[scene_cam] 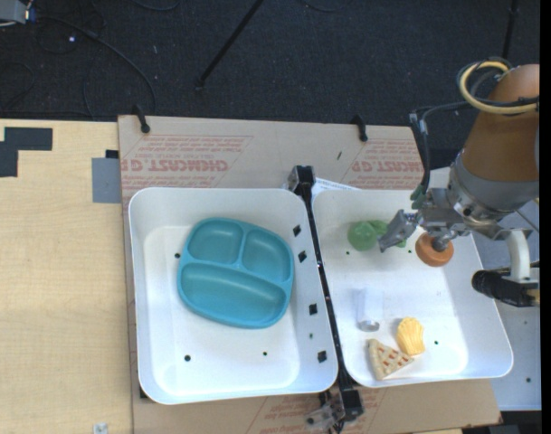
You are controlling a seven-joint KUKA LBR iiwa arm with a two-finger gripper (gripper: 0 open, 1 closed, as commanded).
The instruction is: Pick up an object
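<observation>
Bench (49,269) pale wood under two white bins (157,369); black carpet (257,43) behind

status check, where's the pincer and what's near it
Pincer over right bin, nothing seen between fingers. Green object to its left, orange object beside it. Yellow piece and wedge sit nearer the front.

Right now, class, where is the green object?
The green object lies in the right bin, near its far left corner, just left of the gripper and the orange object.
</observation>
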